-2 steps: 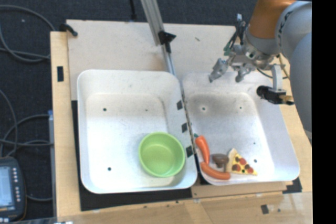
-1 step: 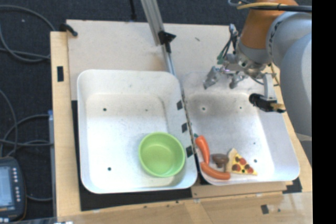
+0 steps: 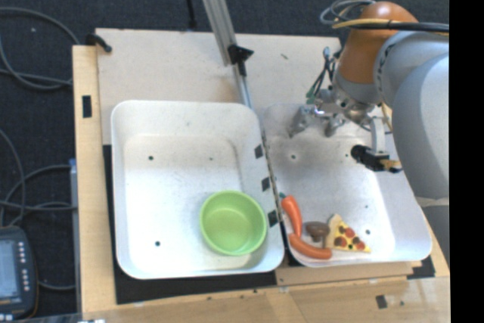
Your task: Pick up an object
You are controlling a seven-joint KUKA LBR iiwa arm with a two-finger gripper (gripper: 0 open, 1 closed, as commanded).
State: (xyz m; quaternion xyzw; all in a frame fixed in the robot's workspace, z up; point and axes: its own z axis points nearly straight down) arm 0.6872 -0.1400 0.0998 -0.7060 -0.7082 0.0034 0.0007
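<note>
Round green bowl (image 3: 233, 222), smooth white bin (image 3: 136, 163)

There are two white bins, the left bin (image 3: 136, 163) and the right bin (image 3: 393, 223). I count one green bowl (image 3: 233, 222), one carrot (image 3: 293, 212), one hot dog (image 3: 309, 247), one pizza slice (image 3: 347, 235) and one brown mushroom (image 3: 317, 230).

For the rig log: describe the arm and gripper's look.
The arm is bulky, rounded and pale grey, with a glossy orange band above the wrist. Thin cables loop over the band. The gripper is small, grey metal, with two fingers; a black part juts beside it.
</note>
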